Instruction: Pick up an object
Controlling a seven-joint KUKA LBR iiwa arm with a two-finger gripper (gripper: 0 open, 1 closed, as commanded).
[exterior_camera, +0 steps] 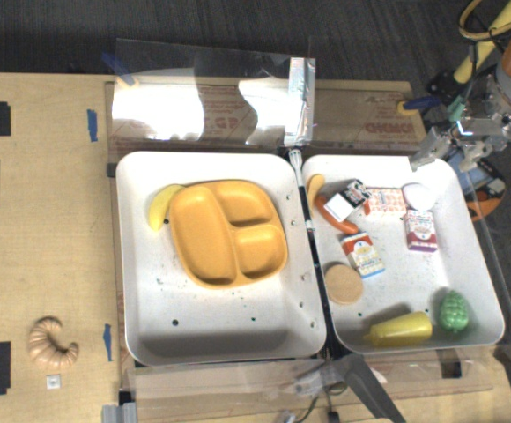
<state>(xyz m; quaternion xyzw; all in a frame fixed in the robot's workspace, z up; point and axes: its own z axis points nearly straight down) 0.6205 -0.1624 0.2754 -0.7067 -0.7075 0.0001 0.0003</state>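
White bins sit side by side; the left bin (141,263) holds an orange divided plate (227,232) with a banana (159,205) touching its left edge. Right of that plate, the right bin (476,263) holds a yellow corn cob (401,327), a green toy (454,312) and small cartons (421,230). Beyond that bin's far right corner hangs the gripper (449,144), grasp unreadable.

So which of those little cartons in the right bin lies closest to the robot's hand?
The purple-and-white carton, near the bin's far right side, just below the white disc. The hand hovers above that corner; the red-and-blue carton lies nearer the bin's middle.
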